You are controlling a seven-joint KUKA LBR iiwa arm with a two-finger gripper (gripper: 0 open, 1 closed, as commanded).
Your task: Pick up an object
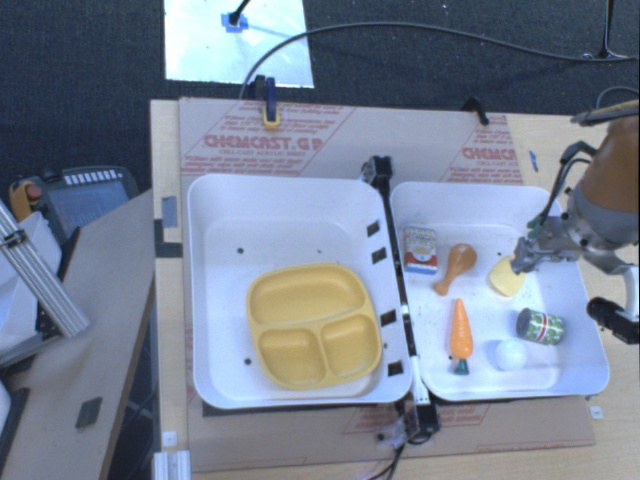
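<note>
- The grey arm with the orange band (612,173) reaches in from the right edge and bends down over the right-hand shallow white bin (575,380).
- Its two-finger gripper (527,258) hangs low at the bin's right-centre, pointing down and to the left.
- Whether it is open or closed cannot be told; the tip is small and dark against the bin.
- A pale yellow wedge-shaped toy block (506,279) lies just below the gripper tip, touching or almost touching it; a grasp cannot be confirmed.
- Left of the gripper lie a tan toy drumstick (455,266) and a small red-and-white carton (420,249).
- Below it sit a green-labelled small can (541,325) on its side, a white ball (509,354) and an orange toy carrot (459,332).
- A yellow three-compartment plastic tray (314,323) rests in the left-hand white bin (215,298), well apart from the gripper.
</note>
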